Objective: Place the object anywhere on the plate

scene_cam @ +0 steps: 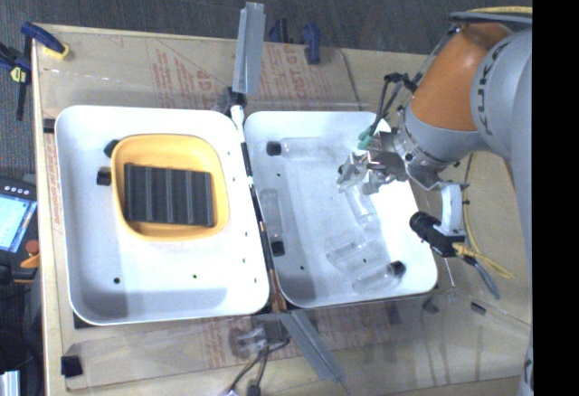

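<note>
Camera view has my tool (362, 175), grip state unclear, over the right bin (298, 286), so grasping precedes the plate (172, 148).

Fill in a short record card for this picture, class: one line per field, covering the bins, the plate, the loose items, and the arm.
left bin: white, shallow, holds the plate
plate: yellow, rounded, with a dark ribbed block lying on it
right bin: white, holds clear plastic items
clear items: see-through, lying near the bin's lower right; exact shapes hard to tell
arm: grey with orange band, reaching in from the right
gripper: over the right bin's upper right part
task state: nothing clear on the plate yet
</note>
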### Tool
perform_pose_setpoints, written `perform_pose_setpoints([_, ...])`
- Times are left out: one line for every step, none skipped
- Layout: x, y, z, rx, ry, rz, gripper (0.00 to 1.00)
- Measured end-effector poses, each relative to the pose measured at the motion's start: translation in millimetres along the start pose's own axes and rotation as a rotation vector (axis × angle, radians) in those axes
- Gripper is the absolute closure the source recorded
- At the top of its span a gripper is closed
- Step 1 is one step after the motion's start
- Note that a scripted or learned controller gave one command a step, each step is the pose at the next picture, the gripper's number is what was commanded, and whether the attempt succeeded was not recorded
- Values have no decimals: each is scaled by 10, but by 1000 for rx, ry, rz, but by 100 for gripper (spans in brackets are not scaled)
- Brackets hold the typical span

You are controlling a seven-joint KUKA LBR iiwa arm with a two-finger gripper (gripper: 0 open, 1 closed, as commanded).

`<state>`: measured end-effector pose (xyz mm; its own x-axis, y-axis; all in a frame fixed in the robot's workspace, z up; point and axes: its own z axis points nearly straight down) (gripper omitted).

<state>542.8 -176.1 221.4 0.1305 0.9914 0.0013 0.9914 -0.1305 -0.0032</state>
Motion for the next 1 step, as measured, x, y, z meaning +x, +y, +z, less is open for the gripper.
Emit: perform_pose_setpoints([860, -282, -250, 3, 0, -155, 100])
